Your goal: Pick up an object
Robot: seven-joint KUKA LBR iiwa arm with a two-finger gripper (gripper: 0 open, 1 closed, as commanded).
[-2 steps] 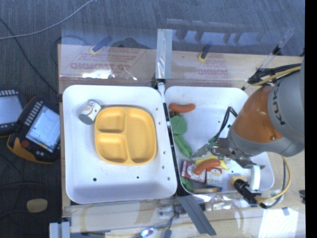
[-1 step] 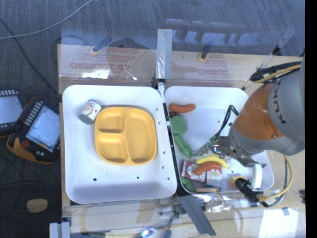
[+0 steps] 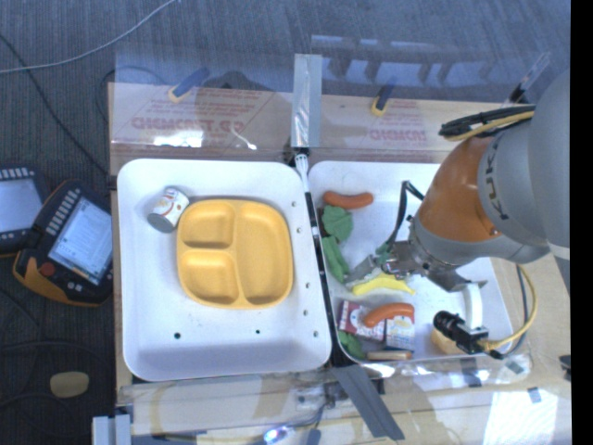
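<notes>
While my gripper [image 3: 378,265] hovers over the curved yellow plastic banana [image 3: 382,286] mid right bin [image 3: 500,290], whether it's spread I cannot tell; next, I'd descend.

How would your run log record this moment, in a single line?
arm: over right white bin | gripper: above yellow banana-shaped toy | grasp: unconfirmed

arm [image 3: 547,156] cut off at right, hand [image 3: 382,265] fingers unclear

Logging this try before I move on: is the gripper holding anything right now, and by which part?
Cannot be told. The gripper sits low in the right bin, just above the banana, but its grip is unclear.
</notes>
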